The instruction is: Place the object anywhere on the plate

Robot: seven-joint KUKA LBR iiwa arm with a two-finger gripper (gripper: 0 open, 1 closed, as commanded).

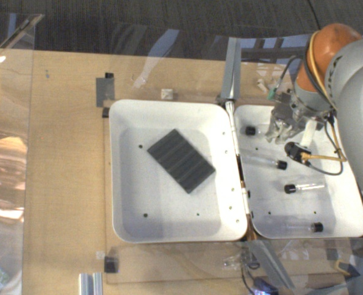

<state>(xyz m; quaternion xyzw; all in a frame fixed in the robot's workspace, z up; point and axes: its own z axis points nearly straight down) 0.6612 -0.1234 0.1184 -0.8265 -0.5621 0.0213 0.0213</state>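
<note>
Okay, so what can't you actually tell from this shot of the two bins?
- Hand, camera view: small and seen from above, so its grip state is unclear.
- Clear pens in the right bin: transparent bodies blend into the white floor; exact count uncertain.
- Arm: cut off by the right edge.
- Dark ribbed plate in the left bin: material too small to tell.

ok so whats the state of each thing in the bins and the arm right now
dark ribbed plate: flat in the left bin, turned at a slant, nothing on it
capped tubes: several lying loose on the floor of the right bin
gripper: low over the right bin's upper part, nothing seen held
arm: reaching in from the right
</note>
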